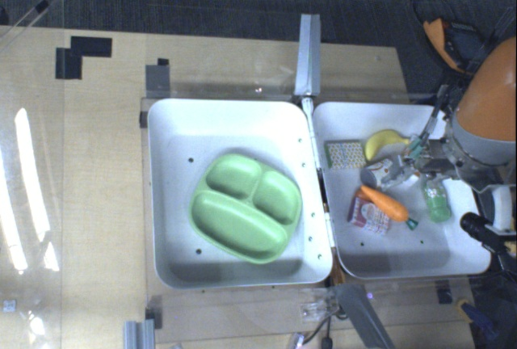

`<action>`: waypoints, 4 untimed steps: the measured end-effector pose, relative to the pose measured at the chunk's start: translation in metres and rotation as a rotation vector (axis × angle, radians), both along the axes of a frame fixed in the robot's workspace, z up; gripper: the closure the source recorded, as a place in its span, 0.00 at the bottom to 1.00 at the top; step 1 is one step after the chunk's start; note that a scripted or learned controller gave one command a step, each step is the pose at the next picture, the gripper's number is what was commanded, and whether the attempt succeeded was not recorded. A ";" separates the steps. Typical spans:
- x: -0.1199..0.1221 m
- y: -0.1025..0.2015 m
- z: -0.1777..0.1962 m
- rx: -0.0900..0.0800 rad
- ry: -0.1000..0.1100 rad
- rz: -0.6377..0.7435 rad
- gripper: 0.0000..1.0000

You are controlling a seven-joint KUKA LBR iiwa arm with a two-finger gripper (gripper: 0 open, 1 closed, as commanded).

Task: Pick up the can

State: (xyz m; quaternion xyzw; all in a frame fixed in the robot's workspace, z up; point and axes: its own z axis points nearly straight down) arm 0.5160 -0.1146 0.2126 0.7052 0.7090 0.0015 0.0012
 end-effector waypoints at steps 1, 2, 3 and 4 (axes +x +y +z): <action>0.045 -0.060 -0.011 -0.001 0.000 -0.088 0.00; 0.081 -0.064 -0.107 0.000 0.001 -0.081 0.00; 0.083 -0.063 -0.096 0.000 -0.003 -0.080 1.00; 0.095 -0.068 -0.032 -0.004 -0.004 0.175 1.00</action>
